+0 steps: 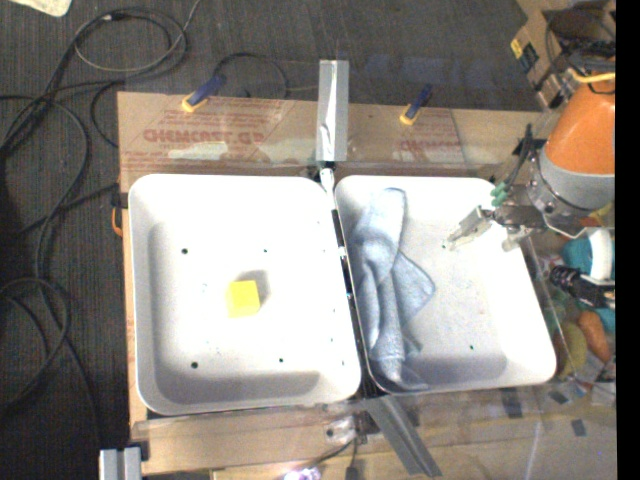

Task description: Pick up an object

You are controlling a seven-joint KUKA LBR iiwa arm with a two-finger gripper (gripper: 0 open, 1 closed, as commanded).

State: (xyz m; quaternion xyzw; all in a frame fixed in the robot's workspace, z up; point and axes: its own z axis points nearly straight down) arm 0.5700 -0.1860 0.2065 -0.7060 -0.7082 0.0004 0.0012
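A small yellow block point(244, 297) lies near the middle of the left white bin point(200, 218). A pale grey-blue cloth point(392, 278) lies crumpled in a long strip along the left side of the right white bin point(495, 318). My gripper point(466, 226) hangs over the upper right part of the right bin, pointing left, to the right of the cloth and apart from it. Its fingers stand open with nothing between them. The arm's orange band point(590, 133) is at the right edge.
A metal post point(333, 108) rises behind the seam between the bins. Two clamps point(203, 93) point(416, 103) grip the cardboard sheet at the back. Black cables point(60, 168) lie on the floor at left. Small coloured clutter point(585, 318) sits beside the right bin.
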